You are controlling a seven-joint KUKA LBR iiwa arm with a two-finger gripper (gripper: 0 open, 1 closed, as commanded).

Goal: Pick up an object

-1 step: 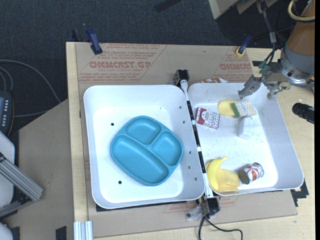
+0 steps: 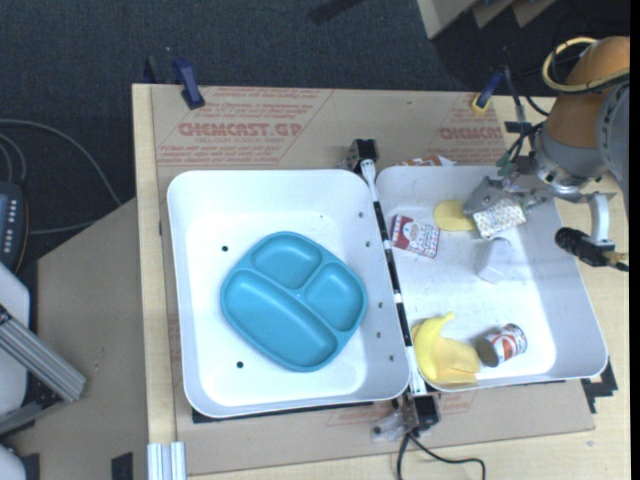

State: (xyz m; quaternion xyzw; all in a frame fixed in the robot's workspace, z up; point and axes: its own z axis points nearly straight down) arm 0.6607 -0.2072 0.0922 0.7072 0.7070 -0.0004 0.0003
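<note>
Camera view: end effector [image 2: 497,206] above silver packet [image 2: 498,219], yellow piece [image 2: 453,216] beside.

Blue divided plate [image 2: 292,300]; white bins [image 2: 200,268]; yellow banana [image 2: 440,351]; red-white can [image 2: 503,345].

Blue clamps [image 2: 187,81] on bench [image 2: 270,128]

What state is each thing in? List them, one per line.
Blue divided plate: flat, upright, in left bin.
Can: on its side, right bin.
Banana: lying beside can.
Red-and-white packet: lying flat.
Pincer: low over right bin's far end.
</note>
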